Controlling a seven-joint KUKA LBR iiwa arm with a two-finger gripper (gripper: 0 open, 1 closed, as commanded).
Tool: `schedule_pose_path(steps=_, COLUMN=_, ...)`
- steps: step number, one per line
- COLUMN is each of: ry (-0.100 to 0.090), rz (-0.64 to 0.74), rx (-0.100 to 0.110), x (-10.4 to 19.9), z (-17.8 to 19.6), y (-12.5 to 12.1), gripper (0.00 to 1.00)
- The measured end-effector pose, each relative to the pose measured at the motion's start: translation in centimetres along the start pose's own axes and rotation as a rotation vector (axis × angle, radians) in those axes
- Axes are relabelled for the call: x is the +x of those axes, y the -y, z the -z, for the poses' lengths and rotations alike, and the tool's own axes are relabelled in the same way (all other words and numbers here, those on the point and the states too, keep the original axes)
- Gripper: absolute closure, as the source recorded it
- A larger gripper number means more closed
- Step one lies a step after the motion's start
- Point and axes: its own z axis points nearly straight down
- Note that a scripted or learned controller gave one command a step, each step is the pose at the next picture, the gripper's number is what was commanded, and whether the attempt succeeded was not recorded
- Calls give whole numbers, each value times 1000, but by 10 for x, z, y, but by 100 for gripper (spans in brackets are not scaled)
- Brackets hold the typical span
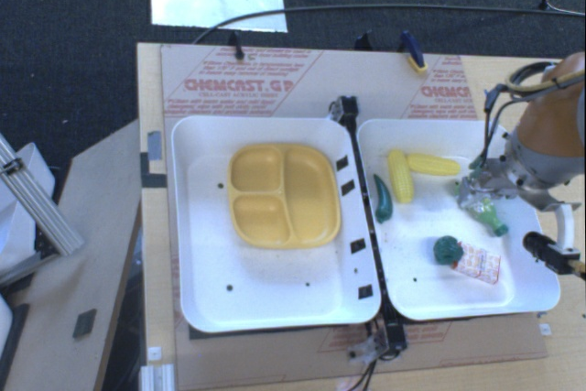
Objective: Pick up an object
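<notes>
Hand [476, 190] low in the right bin [430, 305], over a green bottle [489, 216].

We cannot tell how wide it stands. We see the bottle just beneath and toward its front, long axis slanting away from the arm.

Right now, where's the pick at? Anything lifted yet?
Done: the arm has reached into the right white bin, and its hand is down over the green plastic bottle-shaped toy. In hand: nothing visibly lifted; grip state unclear from this view. Left: grasp and raise. The two yellow corn cobs, green pepper, dark green broccoli piece and red-white packet lie untouched.
</notes>
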Motion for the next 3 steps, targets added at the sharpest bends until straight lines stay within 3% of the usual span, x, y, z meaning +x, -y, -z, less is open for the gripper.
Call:
schedule_pose_path(steps=2, ry=0, rz=2, rx=-1, x=-8, z=98, y=4, gripper=100)
schedule_pose_path(steps=3, ry=-2, rz=6, rx=2, x=38, z=90, y=-3, gripper=100)
